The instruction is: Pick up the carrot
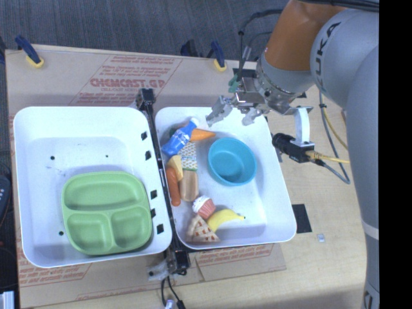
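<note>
The carrot [203,134] is a small orange cone lying in the right bin [281,192], near its back wall, between a blue bottle [178,139] and a blue bowl [232,161]. My gripper [234,114] hangs over the bin's back edge, just above and to the right of the carrot. Its two fingers [217,112] are spread open, and nothing sits between them. The carrot lies free on the bin floor.
Along the right bin's left side lie an orange sausage [174,187] and a bread roll [188,185]. A cupcake [203,206], banana [226,218] and pizza slice [201,232] crowd its front. The left bin [35,140] holds a green divided plate [106,212].
</note>
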`<state>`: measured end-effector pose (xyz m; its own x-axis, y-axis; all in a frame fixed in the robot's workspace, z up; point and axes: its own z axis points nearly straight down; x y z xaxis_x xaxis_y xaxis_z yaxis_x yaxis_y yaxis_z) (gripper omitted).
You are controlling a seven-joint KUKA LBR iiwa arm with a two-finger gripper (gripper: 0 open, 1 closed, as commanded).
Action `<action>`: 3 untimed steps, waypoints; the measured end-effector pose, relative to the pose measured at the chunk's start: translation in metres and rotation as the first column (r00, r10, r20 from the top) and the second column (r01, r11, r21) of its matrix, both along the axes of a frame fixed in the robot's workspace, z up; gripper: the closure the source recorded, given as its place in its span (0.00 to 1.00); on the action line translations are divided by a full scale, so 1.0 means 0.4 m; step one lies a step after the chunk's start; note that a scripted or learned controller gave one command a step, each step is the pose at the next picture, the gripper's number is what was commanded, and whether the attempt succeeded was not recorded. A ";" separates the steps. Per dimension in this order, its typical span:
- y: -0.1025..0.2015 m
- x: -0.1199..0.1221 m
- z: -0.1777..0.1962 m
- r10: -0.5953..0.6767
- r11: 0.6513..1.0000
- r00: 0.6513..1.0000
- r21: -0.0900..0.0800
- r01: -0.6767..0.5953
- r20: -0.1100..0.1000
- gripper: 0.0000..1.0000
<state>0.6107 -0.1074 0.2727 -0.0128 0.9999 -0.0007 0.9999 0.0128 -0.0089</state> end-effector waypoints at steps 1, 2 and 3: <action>-0.116 0.117 0.089 -0.058 0.998 0.998 -0.003 0.058 0.006 0.00; -0.048 0.116 0.445 -0.047 0.999 0.999 -0.004 0.047 0.020 0.00; -0.044 0.117 0.450 -0.036 0.999 0.999 -0.007 0.036 0.001 1.00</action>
